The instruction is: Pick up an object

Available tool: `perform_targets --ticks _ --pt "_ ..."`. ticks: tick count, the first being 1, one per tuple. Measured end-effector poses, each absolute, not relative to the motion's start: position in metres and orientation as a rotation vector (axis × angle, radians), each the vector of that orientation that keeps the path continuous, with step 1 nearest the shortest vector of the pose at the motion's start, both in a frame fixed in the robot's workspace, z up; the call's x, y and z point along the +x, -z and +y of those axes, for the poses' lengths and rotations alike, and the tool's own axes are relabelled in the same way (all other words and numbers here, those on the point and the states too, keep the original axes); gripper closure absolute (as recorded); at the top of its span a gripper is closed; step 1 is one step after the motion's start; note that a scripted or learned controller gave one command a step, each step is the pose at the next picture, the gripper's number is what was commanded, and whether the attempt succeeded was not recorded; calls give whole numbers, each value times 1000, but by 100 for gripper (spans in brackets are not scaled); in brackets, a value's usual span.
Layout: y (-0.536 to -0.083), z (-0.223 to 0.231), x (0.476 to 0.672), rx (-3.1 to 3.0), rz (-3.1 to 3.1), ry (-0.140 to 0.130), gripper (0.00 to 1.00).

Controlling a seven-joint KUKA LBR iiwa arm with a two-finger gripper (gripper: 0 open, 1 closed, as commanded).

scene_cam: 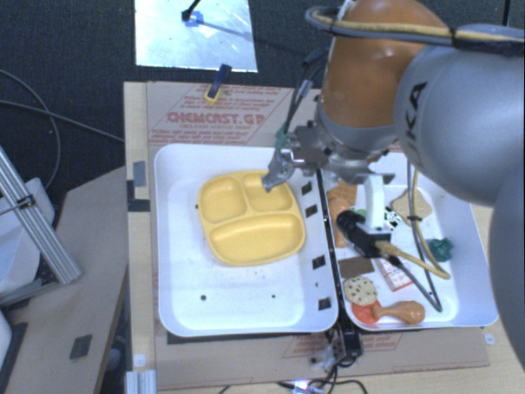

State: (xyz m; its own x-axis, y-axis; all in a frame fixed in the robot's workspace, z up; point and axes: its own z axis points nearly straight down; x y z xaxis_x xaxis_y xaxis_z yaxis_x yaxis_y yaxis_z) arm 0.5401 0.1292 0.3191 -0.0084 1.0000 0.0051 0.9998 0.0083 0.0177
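A yellow divided plate [250,220] lies in the left bin [176,302], toward its back right. My gripper [277,173] hangs low over the plate's far right corner, at or just above its rim. I cannot make out anything held in it. The big grey and orange arm reaches in from the upper right and hides the back of the right bin [474,302].
The right bin holds several small things: a cookie [358,290], a toy drumstick [398,310], a brown block [357,267], a red and white box [397,278], a teal piece [441,249] and an orange piece [343,197].
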Motion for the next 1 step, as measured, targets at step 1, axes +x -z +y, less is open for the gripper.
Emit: perform_targets --ticks 1 --pt "-177 125 523 2225 2225 10 0"
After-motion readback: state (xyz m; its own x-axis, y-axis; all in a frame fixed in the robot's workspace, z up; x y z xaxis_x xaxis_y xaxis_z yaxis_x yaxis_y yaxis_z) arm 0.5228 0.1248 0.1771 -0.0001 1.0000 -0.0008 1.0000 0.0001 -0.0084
